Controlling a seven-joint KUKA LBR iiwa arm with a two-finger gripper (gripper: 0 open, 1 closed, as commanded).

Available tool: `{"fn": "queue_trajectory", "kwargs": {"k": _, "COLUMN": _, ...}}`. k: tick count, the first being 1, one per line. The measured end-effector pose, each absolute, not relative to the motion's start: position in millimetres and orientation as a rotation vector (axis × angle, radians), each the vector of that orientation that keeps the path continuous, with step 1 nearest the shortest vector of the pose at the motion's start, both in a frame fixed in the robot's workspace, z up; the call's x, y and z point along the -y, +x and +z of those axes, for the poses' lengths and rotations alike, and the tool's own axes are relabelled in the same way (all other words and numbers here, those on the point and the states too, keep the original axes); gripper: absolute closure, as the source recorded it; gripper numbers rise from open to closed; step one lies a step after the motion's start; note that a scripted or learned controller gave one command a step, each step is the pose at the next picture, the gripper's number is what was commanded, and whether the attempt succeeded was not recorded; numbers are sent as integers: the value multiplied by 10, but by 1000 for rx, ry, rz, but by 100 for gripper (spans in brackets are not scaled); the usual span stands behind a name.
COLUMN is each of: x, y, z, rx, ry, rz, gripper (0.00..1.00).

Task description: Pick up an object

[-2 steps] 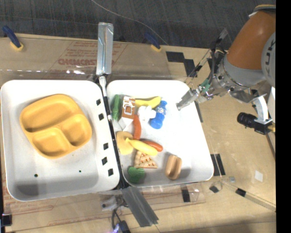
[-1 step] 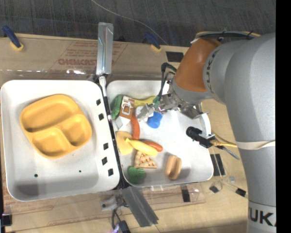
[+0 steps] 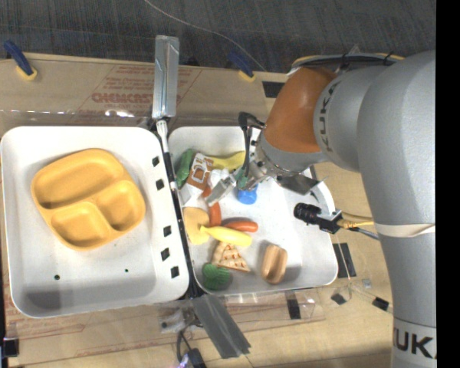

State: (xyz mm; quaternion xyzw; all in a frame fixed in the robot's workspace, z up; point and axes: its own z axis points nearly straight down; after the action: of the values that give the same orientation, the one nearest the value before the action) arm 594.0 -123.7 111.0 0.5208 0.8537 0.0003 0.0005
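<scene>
Tool [image 3: 244,176]: reaching down into the right bin [image 3: 322,263], hanging over a blue piece [image 3: 247,196]; grip state cannot be told.
Objects: toy foods lying loose below the tool, among them a sausage [image 3: 240,225] and a bread roll [image 3: 274,262].
Left bin [image 3: 15,282]: carrying a yellow divided tray [image 3: 88,198].

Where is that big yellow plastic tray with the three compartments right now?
The yellow compartment tray lies in the left white bin, toward its upper left, across the divider from the right bin that holds the toy food.
</scene>
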Motion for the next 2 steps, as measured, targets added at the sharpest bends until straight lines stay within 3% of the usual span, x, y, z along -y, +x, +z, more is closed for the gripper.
{"fn": "queue_trajectory", "kwargs": {"k": 1, "x": 1471, "y": 5450, "z": 913, "rx": -2318, "ry": 2127, "rz": -4, "gripper": 0}}
{"fn": "queue_trajectory", "kwargs": {"k": 2, "x": 1187, "y": 6013, "z": 910, "rx": -2193, "ry": 2252, "rz": -9, "gripper": 0}}
